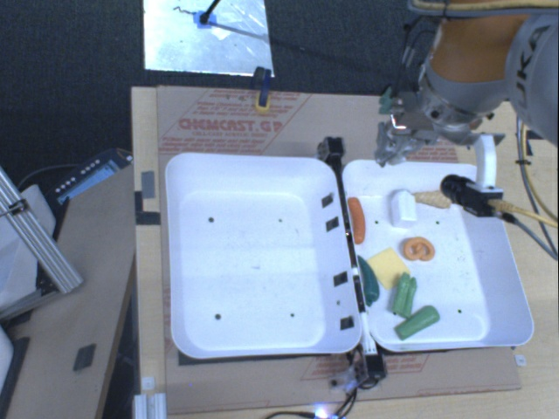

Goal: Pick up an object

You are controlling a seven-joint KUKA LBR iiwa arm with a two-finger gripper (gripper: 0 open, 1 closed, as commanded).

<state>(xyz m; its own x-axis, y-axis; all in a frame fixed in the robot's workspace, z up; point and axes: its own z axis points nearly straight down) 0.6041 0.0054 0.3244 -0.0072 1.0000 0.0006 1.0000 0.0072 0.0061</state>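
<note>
gripper (390, 154) hangs over the back edge of the right bin (511, 308), holding nothing; fingers open or closed, i cannot tell. nearest obj is the white block (403, 208), just beside the carrot (356, 219). better to come straight down, centred on the block, w/o touching neighbours.

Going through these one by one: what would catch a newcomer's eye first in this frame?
Probably the arm, its orange band large at top right, with the gripper above the right bin's far edge. Next, the small colourful items clustered in that bin: an orange carrot-like stick along the divider, a yellow block, a pretzel and green pieces. The left bin is plain white by contrast.
</note>
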